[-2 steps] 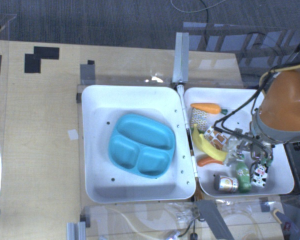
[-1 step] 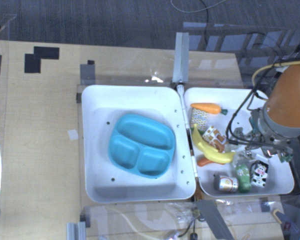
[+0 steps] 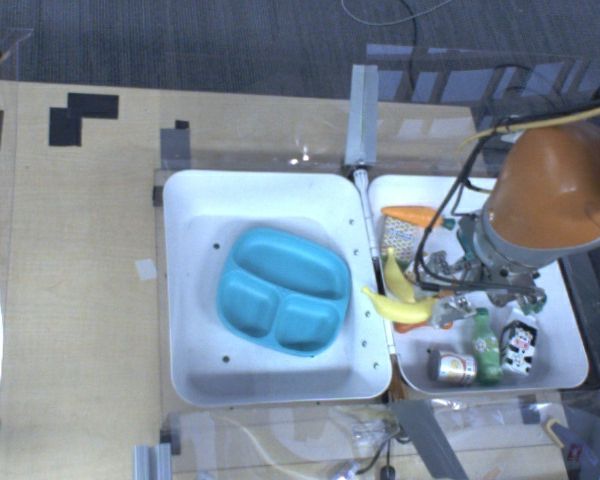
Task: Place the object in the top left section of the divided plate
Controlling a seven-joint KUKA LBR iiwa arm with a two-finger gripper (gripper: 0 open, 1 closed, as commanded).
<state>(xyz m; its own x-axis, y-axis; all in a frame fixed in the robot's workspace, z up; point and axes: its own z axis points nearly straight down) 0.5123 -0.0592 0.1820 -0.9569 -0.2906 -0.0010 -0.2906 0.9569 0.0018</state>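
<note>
Over the right white bin (image 3: 570, 368) the grey arm with its orange band (image 3: 552, 188) reaches in from the right, wrist bent downward, the claw (image 3: 442, 303) low at the yellow plastic banana (image 3: 398, 293). Whether the claw is clamped on the banana I cannot tell. The banana lies across the divider between the bins, mostly on the right side. A blue three-section divided plate (image 3: 280, 290) sits in the left white bin (image 3: 195, 368). Near the claw lie a green bottle (image 3: 486, 346), a silver can (image 3: 450, 369), and an orange carrot-like piece (image 3: 412, 214).
</note>
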